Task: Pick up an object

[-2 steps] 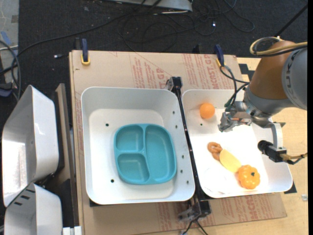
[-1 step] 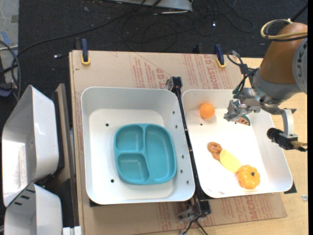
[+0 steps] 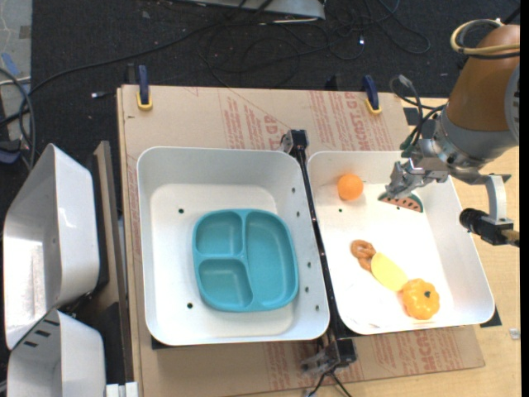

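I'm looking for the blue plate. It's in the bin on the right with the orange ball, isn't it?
Not quite. The camera view shows the blue plate lying in the left bin. The orange ball is in the right bin, as you said.

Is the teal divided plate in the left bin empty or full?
Empty: the teal divided plate shows three bare compartments.

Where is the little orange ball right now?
The orange ball lies in the right bin, near its far left corner, left of the pincer and above the pretzel.
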Robot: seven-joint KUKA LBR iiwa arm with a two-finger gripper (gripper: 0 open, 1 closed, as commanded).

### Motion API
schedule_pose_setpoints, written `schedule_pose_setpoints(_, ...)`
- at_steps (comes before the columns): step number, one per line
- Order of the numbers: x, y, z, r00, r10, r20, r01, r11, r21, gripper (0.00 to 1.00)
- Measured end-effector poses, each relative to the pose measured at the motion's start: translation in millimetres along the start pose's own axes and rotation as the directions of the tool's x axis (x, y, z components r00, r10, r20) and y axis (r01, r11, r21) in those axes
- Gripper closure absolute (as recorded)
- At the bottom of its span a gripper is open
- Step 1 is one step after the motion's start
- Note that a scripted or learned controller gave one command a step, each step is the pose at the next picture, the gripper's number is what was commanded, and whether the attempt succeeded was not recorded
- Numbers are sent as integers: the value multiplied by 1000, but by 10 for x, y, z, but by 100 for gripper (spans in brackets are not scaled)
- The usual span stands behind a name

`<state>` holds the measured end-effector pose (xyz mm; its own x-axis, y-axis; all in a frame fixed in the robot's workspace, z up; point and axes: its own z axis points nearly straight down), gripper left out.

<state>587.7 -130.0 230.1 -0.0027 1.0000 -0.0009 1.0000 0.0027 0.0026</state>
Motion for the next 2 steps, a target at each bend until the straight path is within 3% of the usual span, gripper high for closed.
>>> schedule_pose_setpoints(2,1108,-329,-174,1000,-6,-3,6,1000,4,100)
